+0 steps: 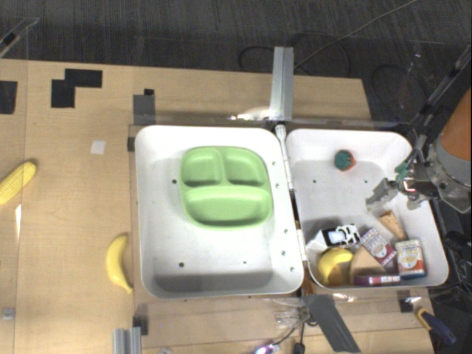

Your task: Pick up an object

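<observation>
My gripper (400, 192) hangs over the right side of the right bin (317, 150), and its fingers stand apart with nothing between them. Just below it lies a tan wedge (391, 224). Further toward the bin's front sit a black-and-white item (341, 235), a yellow fruit (335, 265), a tan block (363, 260), a maroon packet (377, 246), a small red-and-white box (410, 257) and a dark bar (375, 279). A green-and-red ball (344, 160) rests alone at the back of the bin, left of the gripper.
The left bin (158, 220) holds a green divided plate (225, 185). On the bench left of the bins lie a banana (118, 262) and a corn cob (16, 183). A metal post (282, 80) stands behind the bins' shared wall.
</observation>
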